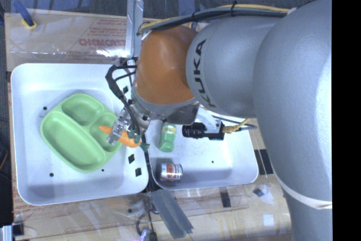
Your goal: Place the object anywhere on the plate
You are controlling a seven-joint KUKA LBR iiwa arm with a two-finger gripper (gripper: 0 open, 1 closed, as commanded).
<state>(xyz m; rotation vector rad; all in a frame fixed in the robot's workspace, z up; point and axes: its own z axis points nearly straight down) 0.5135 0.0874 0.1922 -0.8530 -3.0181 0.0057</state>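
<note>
Two shallow white bins are seen from above, side by side on a bench. The word "KUKA" is printed in dark letters on the grey arm (242, 65), which enters from the right and covers much of the right bin (225, 175); an orange band (161, 68) sits above the wrist. Faint red lettering is visible on the clear plastic sheet (84, 36) behind the bins, but it cannot be read.

In the left bin (28, 121) a light green divided plate (76, 132) is placed, with three compartments. The gripper (121, 131) is positioned at the plate's right edge, and an orange carrot-like object (131, 141) is seen at its fingertips, over the plate's rim near the divider between the bins; the fingers appear closed on it. In the right bin a pale green block (167, 138) lies just beside the gripper, and a small silver can (169, 172) with a red label lies on its side nearer the front wall.

The bench is covered with a brownish board, and a dark floor is seen beyond it.
</note>
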